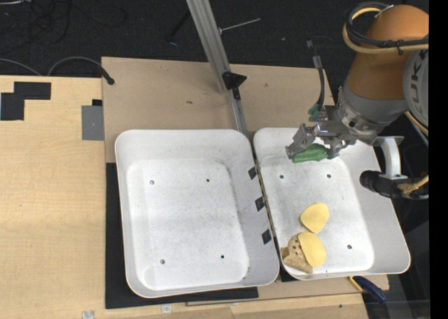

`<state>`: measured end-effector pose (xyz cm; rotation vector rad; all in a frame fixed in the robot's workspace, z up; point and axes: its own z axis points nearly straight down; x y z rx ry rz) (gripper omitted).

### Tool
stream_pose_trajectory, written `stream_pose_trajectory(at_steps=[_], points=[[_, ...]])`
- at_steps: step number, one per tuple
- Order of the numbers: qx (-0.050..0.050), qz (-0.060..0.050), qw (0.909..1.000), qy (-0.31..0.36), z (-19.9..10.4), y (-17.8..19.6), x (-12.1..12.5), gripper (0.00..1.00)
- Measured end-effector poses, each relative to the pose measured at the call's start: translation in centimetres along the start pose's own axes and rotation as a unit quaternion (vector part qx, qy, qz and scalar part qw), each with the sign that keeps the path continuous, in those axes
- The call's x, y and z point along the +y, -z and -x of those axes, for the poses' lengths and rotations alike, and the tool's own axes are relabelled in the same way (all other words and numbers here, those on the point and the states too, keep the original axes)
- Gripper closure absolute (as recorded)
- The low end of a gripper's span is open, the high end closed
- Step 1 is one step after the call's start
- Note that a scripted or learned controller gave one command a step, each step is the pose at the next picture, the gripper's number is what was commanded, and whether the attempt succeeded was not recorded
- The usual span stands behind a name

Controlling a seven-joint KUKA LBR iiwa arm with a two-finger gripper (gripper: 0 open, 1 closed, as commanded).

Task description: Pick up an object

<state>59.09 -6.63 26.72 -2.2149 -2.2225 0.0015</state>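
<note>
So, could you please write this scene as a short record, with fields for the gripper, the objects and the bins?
gripper: over the far part of the right bin
green object: between the gripper's fingers
yellow pieces: two, in the near part of the right bin, one and another
right bin: white, shallow
left bin: white, shallow
</note>
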Motion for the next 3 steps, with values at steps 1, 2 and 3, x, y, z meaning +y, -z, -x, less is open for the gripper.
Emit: stream_pose_trajectory(at_steps=[1, 2, 3], points=[[0.0, -0.001, 1.0, 0.0, -4.9, -1.8, -1.4, 1.0], [0.0, -0.001, 1.0, 0.0, -10.0, -1.2, -2.9, 1.0], [0.0, -0.002, 1.0, 0.0, -14.0, -1.7, -4.7, 1.0]])
